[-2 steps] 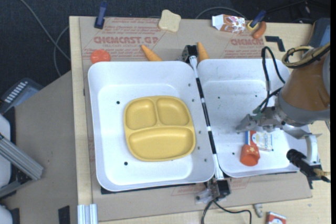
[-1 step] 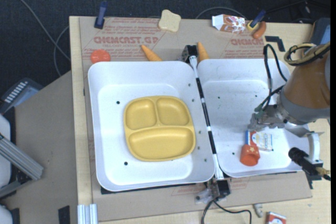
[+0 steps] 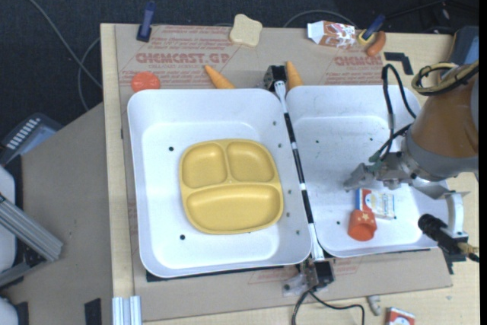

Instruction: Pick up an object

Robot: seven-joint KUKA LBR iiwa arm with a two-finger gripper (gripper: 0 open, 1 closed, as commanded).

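In the right bin (image 3: 335,118), near its front right corner, lie a small white carton with blue and red print (image 3: 377,204) and a red, strawberry-like toy (image 3: 363,226) just in front of it. My gripper (image 3: 374,176) hangs low over the back edge of the carton, at the end of the grey arm with the orange band (image 3: 449,122) that comes in from the right. The wrist body hides the gripper's tips. Nothing can be seen held in it. The left bin (image 3: 152,164) holds a yellow divided plate (image 3: 230,186) in its middle.
Loose toys lie on the cardboard behind the bins: a bread slice (image 3: 246,30), an orange carrot (image 3: 219,78), an orange disc (image 3: 144,81), a blue clip (image 3: 145,21) and a small printed carton (image 3: 332,33). Black cables (image 3: 392,99) loop off the arm over the right bin.
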